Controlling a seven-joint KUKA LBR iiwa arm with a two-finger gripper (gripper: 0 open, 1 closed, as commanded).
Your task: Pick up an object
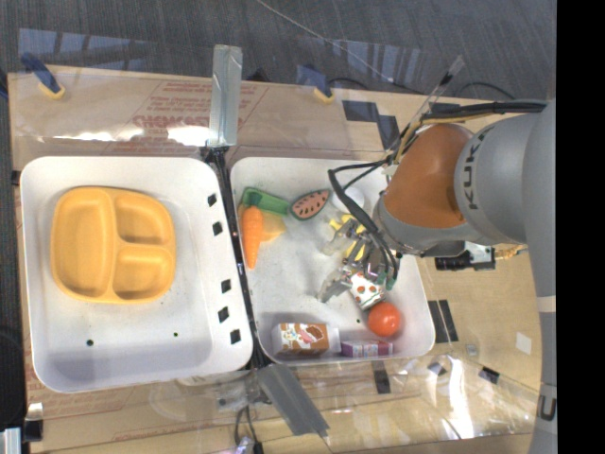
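Note:
My gripper (pixel 352 274) hangs low over the right bin (pixel 284 277), near its right side, under the arm's orange band. A small red and white item (pixel 367 289) lies right at the fingertips; whether it is between them I cannot tell. A red tomato (pixel 384 320) sits just below it. An orange carrot (pixel 252 235) with a green top lies at the bin's left, beside a brown slice (pixel 310 204). A small carton (pixel 306 337) and a purple packet (pixel 367 349) rest along the front wall.
The left bin (pixel 57 348) holds a yellow divided plate (pixel 113 244). A black divider runs between the bins. Cables trail from the wrist across the right bin's upper right. Cardboard and tape surround both bins.

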